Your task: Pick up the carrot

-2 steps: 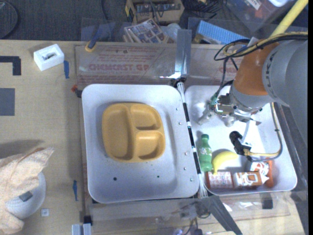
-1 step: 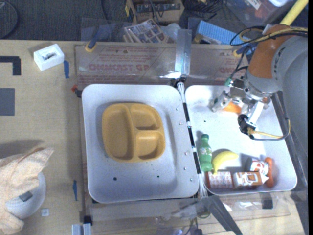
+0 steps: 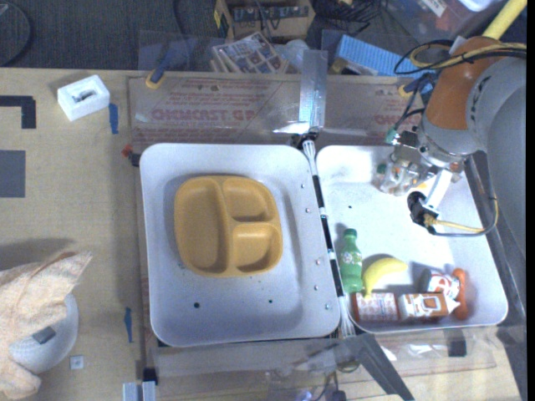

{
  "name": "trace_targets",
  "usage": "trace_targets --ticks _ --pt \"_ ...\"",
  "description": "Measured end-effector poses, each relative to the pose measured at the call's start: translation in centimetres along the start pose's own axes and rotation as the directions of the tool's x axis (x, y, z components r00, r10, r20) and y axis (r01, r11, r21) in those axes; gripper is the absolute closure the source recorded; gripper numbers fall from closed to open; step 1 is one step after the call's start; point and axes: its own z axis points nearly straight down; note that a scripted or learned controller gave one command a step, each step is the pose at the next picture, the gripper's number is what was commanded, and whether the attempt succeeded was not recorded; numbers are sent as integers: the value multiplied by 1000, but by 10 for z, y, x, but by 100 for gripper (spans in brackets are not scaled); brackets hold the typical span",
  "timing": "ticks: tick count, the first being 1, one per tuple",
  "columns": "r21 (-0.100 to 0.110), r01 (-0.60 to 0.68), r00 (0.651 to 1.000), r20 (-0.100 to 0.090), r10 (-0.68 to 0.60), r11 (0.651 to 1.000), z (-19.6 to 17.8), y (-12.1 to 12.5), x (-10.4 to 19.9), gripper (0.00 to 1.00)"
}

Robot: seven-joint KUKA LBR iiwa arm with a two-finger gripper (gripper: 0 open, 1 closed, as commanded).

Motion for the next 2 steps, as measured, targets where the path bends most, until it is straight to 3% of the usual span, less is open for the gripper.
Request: trace_targets --ticks 1,2 --pt "-23 95 995 4 -95 995 -93 1 -18 100" --pt "-22 95 995 4 -95 995 -92 1 -18 0"
